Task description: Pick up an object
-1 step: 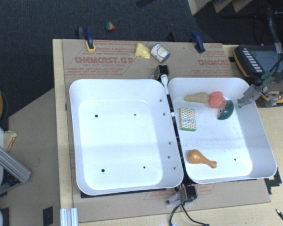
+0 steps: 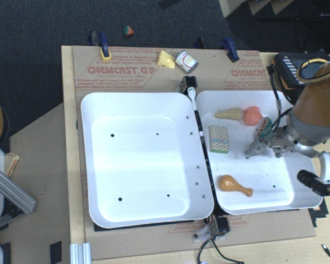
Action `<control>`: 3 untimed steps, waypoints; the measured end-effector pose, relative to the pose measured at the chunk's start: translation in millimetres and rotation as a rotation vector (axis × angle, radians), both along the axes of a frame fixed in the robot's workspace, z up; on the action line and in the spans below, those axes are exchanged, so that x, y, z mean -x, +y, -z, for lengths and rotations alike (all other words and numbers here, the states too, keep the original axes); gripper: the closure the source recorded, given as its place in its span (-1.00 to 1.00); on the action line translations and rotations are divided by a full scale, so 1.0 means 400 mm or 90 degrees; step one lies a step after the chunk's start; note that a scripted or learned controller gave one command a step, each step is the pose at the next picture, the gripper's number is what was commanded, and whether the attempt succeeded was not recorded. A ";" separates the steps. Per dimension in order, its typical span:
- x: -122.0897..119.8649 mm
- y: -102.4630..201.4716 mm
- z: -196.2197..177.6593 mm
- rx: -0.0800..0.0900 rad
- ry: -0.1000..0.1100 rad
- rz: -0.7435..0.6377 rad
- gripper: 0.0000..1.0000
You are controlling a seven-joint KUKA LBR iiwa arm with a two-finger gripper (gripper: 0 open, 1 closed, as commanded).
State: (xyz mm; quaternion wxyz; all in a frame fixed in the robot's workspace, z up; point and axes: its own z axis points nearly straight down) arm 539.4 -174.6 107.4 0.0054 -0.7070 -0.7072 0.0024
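Lighting: even overhead light is brightening the scene, and the two white bins (image 2: 137,158) are washing out toward pure white, with little surface detail holding on their floors. Shadows: only thin, soft ones are showing under the bin rims and beneath the arm (image 2: 313,111), while the dark carpet (image 2: 38,21) is falling off into dimness. Quality: resolution is running low, small items are looking soft, and the arm is reading slightly blurred.

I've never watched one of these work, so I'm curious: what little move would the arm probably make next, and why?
Probably a short drop straight down. The gripper hangs over the right bin with nothing seen between its fingers, close beside the pink ball and ice-cream cone toy. The patterned card and orange drumstick toy lie farther off, so the ball looks the likeliest target.
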 end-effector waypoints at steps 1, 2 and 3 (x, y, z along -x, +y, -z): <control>-0.135 0.204 -0.463 0.004 -0.020 -0.007 -1.00; -0.163 0.061 0.069 0.002 0.001 0.002 -1.00; -0.297 0.105 0.065 0.004 0.021 0.005 -1.00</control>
